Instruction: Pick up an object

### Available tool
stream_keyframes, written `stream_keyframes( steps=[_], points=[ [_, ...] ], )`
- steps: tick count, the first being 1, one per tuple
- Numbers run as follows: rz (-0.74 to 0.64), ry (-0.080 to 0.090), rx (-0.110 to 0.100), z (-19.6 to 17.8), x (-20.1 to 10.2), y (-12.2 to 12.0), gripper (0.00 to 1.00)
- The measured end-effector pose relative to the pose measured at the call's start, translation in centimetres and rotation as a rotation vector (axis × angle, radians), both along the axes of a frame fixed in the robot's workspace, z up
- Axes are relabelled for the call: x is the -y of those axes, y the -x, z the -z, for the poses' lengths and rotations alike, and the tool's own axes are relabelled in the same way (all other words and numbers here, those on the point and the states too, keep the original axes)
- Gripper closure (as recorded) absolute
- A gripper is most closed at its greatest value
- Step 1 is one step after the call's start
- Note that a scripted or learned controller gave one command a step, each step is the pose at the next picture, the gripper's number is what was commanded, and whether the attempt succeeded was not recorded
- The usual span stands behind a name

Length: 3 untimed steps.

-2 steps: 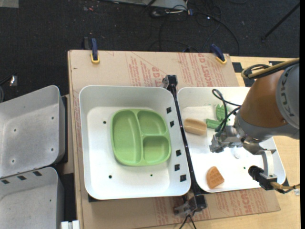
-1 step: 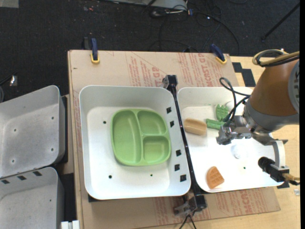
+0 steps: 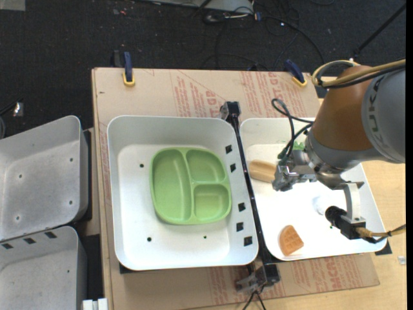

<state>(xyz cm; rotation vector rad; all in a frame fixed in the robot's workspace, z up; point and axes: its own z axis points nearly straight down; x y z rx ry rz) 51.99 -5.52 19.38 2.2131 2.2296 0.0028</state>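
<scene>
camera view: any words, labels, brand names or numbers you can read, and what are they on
"UK": dark letters on the grey arm casing at the right edge, cut off by the frame.
Red printed lettering across the cardboard sheet under the two bins: repeated, upside down and too faint to read.
Nothing readable on the green divided plate, the white bins, or the clamps.

Bright, even light falls from above onto the two white bins [image 3: 173, 129], which read almost overexposed, while the floor [image 3: 58, 31] around the bench stays dark. Soft shadows lie under the arm [image 3: 361, 118] on the right bin. Focus is fairly sharp throughout, though the gripper [image 3: 284, 178] is perhaps slightly blurred and too shadowed to read.
</scene>
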Motion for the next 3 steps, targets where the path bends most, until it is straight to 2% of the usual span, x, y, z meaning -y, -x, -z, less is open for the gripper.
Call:
stream_keyframes(
  steps=[1,2,3],
  points=[
    [0.001,0.000,0.001,-1.5,-4.3,-1.9,1.00],
    [-0.001,0.000,0.001,-1.5,-10.2,-4.3,1.00],
    [-0.001,-0.001,0.002,-3.3,-15.3,-6.3,1.00]
  ],
)
